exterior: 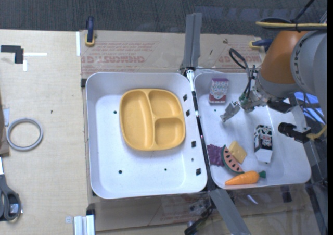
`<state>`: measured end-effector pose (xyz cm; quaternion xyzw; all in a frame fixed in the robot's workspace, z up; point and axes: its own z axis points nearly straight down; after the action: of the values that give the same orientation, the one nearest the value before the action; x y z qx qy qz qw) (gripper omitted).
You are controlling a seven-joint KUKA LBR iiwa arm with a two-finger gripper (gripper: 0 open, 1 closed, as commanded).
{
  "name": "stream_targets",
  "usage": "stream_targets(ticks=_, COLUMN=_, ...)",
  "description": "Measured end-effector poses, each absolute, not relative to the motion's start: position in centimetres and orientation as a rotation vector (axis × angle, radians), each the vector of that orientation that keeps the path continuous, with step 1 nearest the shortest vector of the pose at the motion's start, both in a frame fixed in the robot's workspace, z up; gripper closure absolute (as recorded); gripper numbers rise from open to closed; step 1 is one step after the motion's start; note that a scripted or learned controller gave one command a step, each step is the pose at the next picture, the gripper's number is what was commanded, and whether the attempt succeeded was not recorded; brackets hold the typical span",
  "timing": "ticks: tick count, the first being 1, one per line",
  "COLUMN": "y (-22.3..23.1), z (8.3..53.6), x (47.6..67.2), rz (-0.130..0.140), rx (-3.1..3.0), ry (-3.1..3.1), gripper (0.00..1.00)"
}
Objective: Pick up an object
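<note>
Picking well calls for centring on one item. The gripper (229,113) hangs over bare floor of the right bin (291,176), just below the pink carton (219,90), which is the nearest target. Whether it is open or closed cannot be told, and nothing shows in its hold. Counted: one pink carton, one cow-print carton (263,144), one cheese wedge (238,151), one watermelon slice (232,161), one grape bunch (214,151), one carrot (242,178), and one yellow plate (152,119) in the left bin (104,166).
</note>
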<state>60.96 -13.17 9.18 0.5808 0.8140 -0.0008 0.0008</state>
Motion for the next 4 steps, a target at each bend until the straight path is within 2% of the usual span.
stream_targets(ticks=1, y=-12.9, z=9.1, x=52.6, rz=-0.002, rx=1.788, ry=2.585, gripper=0.0)
stream_targets(ticks=2, y=-17.3, z=9.4, x=51.8, rz=0.0, rx=1.649, ry=2.674, gripper=0.0)
stream_targets(ticks=3, y=-14.9, z=9.1, x=47.7, rz=-0.001, rx=1.946, ry=2.47, gripper=0.0)
stream_targets(ticks=4, y=-15.0, z=9.9, x=47.8, rz=-0.001, rx=1.95, ry=2.467, gripper=1.0)
